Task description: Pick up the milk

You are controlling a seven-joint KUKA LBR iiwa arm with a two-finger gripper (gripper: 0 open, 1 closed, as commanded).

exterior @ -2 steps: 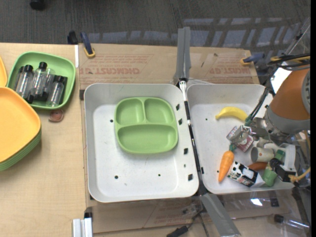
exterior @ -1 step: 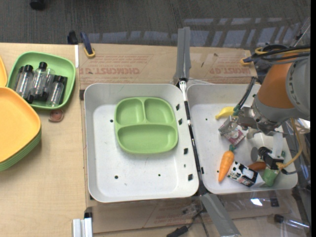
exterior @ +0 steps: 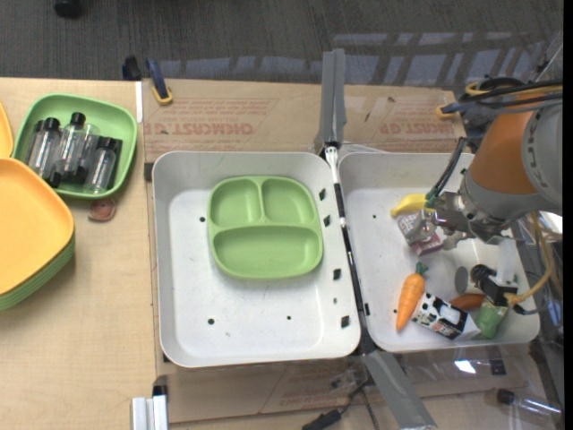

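My claw (exterior: 430,227) grips a crinkled silver-pink packet (exterior: 417,228) — not the black-and-white milk carton (exterior: 440,315), lying beside the orange carrot (exterior: 409,297) — so I risk lifting the wrong item.

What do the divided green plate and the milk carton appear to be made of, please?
The divided green plate looks like moulded plastic with a matte finish: uniform colour, soft rounded ridges. The milk carton seems to be printed card or toy plastic; its black-and-white pattern shows, but the view is too small to tell which.
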